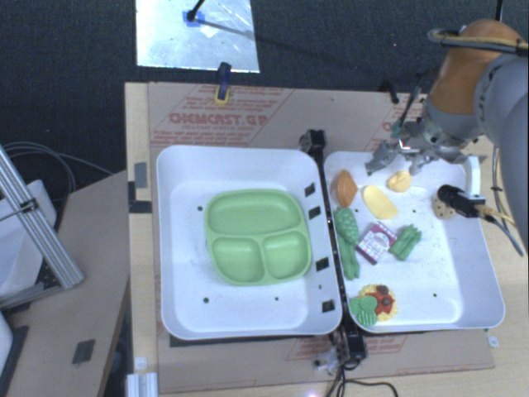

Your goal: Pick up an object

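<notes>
1. Hanging over the far edge of the right bin point(475, 304), the gripper point(402, 157) sat just above a small pale yellow piece point(399, 180). It was probably there because that piece was the one to grab.
2. How wide the gripper stood could not be told, and nothing could be seen held in it.
3. Every small toy lay in the right bin, most likely so the arm could reach them from its side.
4. I counted them: one orange piece point(345, 188), one yellow flat piece point(379, 202), one pale yellow piece, one long green veggie point(346, 240), one purple packet point(376, 242), one small green leafy piece point(406, 241), one tan piece with holes point(444, 208), and one little plate of toy food point(374, 305). That made eight.
5. One green tray point(257, 236) with three parts lay alone in the left bin point(178, 304).
6. Two white bins sat side by side, touching in the middle.
</notes>
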`<state>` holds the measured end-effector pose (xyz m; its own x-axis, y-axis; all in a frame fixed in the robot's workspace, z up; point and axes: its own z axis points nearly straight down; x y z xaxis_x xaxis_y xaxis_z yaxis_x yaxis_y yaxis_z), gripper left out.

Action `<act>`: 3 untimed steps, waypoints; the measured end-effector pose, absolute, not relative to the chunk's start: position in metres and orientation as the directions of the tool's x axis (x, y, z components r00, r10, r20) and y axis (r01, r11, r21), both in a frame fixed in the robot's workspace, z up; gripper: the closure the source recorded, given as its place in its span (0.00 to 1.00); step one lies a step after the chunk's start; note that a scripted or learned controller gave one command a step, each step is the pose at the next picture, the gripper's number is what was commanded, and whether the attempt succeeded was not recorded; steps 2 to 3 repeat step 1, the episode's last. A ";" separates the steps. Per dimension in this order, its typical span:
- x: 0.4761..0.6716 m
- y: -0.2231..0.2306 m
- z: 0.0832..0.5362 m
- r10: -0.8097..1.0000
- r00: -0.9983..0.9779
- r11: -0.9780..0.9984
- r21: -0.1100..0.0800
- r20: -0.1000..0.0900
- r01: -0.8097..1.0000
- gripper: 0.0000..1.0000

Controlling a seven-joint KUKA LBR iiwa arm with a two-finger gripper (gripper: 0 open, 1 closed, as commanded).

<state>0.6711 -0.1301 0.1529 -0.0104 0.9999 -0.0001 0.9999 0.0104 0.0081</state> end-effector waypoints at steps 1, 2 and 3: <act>0.668 -0.186 0.118 1.000 0.002 -0.002 0.002 -0.002 1.000 0.00; 0.668 -0.186 0.118 1.000 0.002 -0.002 0.002 -0.002 1.000 0.00; 0.668 -0.186 0.118 1.000 0.002 -0.002 0.002 -0.002 1.000 0.00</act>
